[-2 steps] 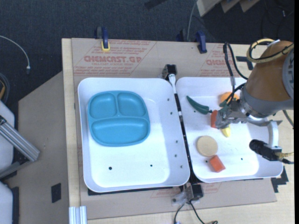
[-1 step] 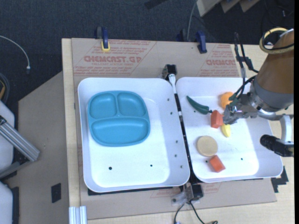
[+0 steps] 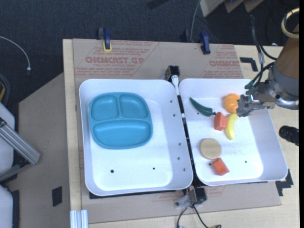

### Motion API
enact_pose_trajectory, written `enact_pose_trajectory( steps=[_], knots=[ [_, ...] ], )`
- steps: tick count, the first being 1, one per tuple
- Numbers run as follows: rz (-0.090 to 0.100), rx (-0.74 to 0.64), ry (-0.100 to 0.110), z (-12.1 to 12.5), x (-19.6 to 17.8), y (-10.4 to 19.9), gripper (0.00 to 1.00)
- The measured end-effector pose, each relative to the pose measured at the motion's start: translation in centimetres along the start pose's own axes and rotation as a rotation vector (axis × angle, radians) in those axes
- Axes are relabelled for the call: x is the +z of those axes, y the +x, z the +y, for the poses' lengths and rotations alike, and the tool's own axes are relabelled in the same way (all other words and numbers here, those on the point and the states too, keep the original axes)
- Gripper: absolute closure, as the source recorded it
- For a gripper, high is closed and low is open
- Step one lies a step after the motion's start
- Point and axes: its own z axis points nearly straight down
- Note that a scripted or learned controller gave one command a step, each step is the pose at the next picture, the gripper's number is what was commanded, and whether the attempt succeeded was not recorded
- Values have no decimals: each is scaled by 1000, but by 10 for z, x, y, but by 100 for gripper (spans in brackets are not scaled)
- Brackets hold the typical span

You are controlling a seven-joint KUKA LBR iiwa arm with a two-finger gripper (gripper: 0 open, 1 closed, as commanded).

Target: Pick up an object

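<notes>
Just beside the gripper (image 3: 243,107), jaw state indeterminable: orange fruit (image 3: 231,102), banana (image 3: 231,127), red block (image 3: 220,121), clustered within reach for picking.

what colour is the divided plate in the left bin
Light blue; the divided plate shows best in the camera view.

The gripper (image 3: 243,106) hangs in the right bin (image 3: 266,141), just beside the ball (image 3: 231,101). Below its fingers lie a banana (image 3: 231,126) and block (image 3: 220,121); leftward, a pepper (image 3: 201,107). Further off sit a disc (image 3: 210,148) and wedge (image 3: 220,166). The tray (image 3: 121,120) lies in the left bin (image 3: 161,165).
</notes>
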Motion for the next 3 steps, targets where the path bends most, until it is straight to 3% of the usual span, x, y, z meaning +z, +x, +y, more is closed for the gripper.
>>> enact_pose_trajectory(
  steps=[1, 3],
  knots=[
    [4, -3, 10, -2, 6, 44, 100],
    [3, -5, 8, 13, 20, 162, 100]
  ],
)
